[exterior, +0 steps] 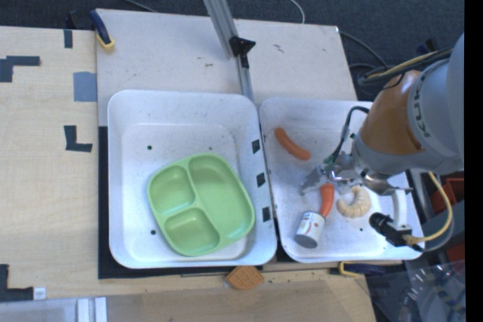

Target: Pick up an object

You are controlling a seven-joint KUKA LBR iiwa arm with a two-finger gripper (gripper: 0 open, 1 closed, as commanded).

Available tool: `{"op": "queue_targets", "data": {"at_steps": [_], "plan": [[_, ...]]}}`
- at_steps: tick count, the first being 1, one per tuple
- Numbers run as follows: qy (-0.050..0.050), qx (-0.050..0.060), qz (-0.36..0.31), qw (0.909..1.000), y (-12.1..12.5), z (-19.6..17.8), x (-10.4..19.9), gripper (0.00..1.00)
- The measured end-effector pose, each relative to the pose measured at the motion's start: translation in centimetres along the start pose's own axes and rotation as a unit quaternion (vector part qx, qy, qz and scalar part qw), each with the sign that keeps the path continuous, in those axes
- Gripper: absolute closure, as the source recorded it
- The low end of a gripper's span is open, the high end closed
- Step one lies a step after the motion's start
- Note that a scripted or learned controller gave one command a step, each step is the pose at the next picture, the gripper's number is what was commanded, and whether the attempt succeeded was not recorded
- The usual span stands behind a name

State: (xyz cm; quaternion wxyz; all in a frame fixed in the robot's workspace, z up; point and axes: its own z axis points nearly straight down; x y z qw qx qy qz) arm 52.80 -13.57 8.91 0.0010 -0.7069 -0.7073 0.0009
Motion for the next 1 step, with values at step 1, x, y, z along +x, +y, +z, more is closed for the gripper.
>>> {"op": "queue_targets", "data": {"at_steps": [1], "plan": [[0.001,0.0,0.0,1.0,-0.01,-0.99,0.07,1.0]]}}
